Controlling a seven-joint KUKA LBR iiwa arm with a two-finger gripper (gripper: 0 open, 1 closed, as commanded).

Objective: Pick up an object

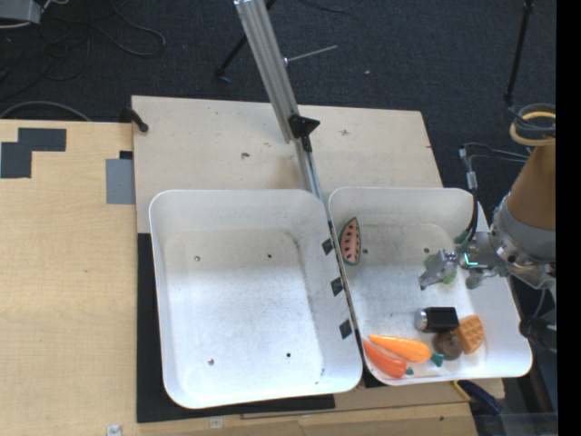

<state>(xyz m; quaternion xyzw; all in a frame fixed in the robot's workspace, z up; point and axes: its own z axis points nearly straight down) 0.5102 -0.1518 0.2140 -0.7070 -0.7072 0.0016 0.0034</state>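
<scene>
In the right bin [399, 198], a watermelon slice [350, 241] leans against the left wall. Near the front lie an orange carrot [399, 346] and a red pepper [385, 361], side by side. To their right sit a black cylinder with a silver end [438, 318], a small brown lump [447, 343] and a waffle-like orange piece [470, 333]. My gripper [438, 271] hangs over the right half of this bin, above the black cylinder, and nothing shows between its fingers.
The left bin [236, 298] has a speckled white floor. A slanted aluminium bar [277, 89] runs from the back down to the divider between the bins. The arm's orange band [540, 189] sits at the right edge.
</scene>
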